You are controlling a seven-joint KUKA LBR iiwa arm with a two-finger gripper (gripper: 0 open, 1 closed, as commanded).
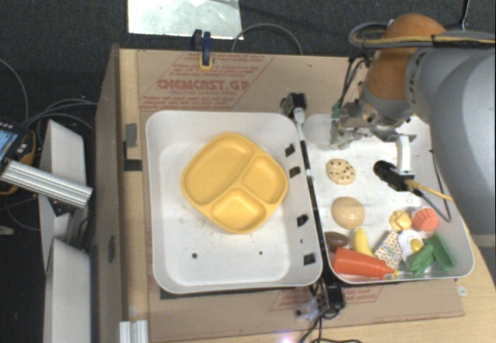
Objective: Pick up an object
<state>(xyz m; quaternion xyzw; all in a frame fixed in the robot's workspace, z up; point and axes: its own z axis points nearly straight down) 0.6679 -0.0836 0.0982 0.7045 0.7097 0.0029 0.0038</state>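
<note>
Over right bin's (465,256) far edge: gripper (345,131) hovering, holding nothing, opening not discernible | near its middle: cookie (340,171), egg (349,212) | at near edge: carrot (358,262), banana (362,241) | step: approach; next, judged: descend over cookie, close.

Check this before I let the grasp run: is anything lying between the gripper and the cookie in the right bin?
Nothing visible does. The gripper hangs over the right bin's far end, with bare white floor between it and the cookie.

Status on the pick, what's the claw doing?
Claw at far end of right bin, nothing seen in it. Cookie just below, untouched. Toy food piled at near corner, yellow tray in left bin.
</note>
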